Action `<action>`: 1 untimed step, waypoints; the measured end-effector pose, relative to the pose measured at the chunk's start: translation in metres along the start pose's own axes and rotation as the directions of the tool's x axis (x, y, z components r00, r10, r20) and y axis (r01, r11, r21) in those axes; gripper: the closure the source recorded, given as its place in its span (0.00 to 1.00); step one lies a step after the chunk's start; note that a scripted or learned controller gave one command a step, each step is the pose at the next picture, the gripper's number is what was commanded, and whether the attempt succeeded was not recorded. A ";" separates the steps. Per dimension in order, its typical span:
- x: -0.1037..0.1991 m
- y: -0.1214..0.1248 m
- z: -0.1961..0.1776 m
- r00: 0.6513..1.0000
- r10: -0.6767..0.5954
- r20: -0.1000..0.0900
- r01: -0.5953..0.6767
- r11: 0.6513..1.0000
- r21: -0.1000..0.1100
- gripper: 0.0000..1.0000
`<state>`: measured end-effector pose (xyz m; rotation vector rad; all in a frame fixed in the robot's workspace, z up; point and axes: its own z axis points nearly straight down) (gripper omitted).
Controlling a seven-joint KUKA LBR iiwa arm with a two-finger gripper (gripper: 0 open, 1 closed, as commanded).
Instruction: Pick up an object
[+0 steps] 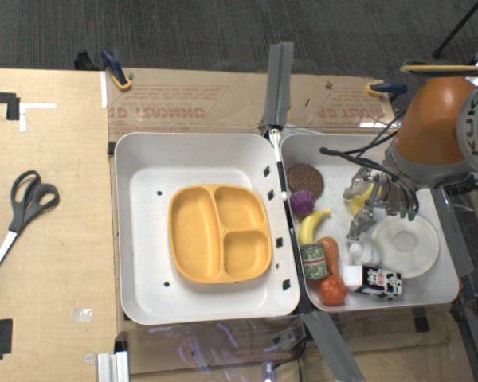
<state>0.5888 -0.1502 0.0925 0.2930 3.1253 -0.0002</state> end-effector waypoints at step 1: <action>-0.057 0.045 -0.002 0.998 -0.056 0.004 0.056 0.998 0.000 0.00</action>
